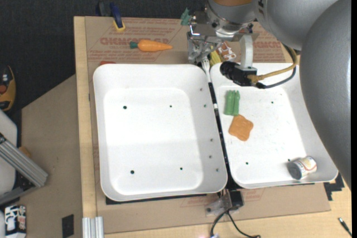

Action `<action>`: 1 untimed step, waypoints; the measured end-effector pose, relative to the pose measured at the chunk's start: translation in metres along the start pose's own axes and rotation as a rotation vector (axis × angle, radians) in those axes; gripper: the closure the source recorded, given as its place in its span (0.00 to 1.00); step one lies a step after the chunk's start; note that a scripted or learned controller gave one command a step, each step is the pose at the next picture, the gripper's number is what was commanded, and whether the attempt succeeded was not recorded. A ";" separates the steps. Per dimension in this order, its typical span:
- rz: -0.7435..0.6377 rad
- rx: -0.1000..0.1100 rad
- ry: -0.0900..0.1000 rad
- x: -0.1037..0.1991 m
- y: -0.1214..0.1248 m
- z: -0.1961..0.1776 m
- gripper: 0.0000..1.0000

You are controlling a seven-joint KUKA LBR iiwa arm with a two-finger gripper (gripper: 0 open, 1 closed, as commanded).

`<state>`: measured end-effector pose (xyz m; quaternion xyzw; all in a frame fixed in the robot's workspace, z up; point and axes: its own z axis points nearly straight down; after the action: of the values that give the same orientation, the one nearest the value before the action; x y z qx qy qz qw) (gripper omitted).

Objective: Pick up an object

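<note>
My gripper (222, 58) hangs over the back left corner of the right bin (279, 175), close to the rim shared with the left bin (111, 136). A small red, white and yellow object (225, 53) shows right under the gripper; whether it is held cannot be made out. In the right bin, just in front of the gripper, lies a green block (232, 103). An orange piece (241, 128) sits in front of that. A small grey and white cylinder (302, 168) rests at the bin's front right corner.
An orange carrot toy (152, 45) lies on the cardboard behind the left bin. A blue and yellow clamp (117, 18) sits at the cardboard's back edge. A yellow and black cable (276, 76) loops over the right bin's back rim.
</note>
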<state>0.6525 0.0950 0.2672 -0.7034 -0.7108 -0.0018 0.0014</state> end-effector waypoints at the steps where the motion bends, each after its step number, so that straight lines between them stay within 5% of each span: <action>1: 0.002 -0.006 0.000 0.065 -0.012 -0.054 1.00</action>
<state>0.6394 0.1600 0.3217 -0.7041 -0.7101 -0.0042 -0.0007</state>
